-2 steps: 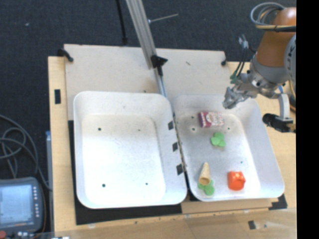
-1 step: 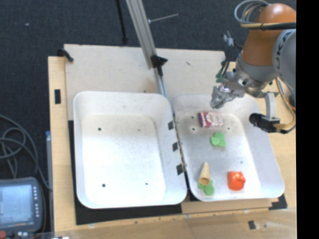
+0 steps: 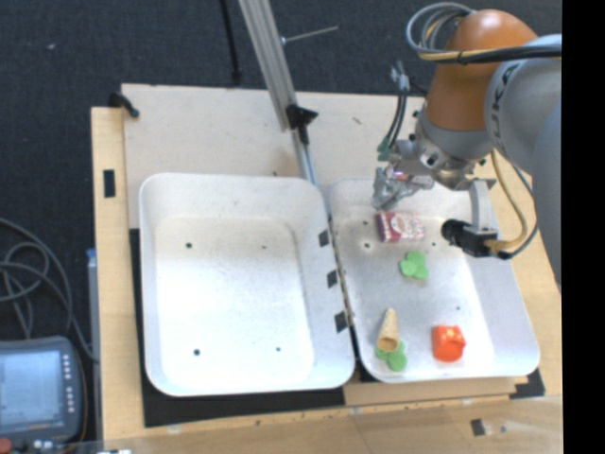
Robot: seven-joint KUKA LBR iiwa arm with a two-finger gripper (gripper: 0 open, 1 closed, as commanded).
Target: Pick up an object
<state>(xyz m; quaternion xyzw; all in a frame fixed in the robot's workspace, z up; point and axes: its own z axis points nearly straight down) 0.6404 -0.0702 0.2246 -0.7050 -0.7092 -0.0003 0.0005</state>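
My gripper (image 3: 389,195) hangs over the far left part of the right bin (image 3: 501,291). A pink and white packet (image 3: 400,226) lies just below and in front of the fingertips, with a small gap between them. Further forward in the same bin sit a green piece (image 3: 413,267), a tan cone with a green end (image 3: 388,331) and a red-orange block (image 3: 448,342). Nothing shows between the fingers.
The left bin (image 3: 236,282) lies beside the right one, separated by a ridge with black clips (image 3: 333,277). A slanted aluminium post (image 3: 274,64) rises behind the bins. A black cable and fitting (image 3: 473,236) hang from the wrist over the right bin.
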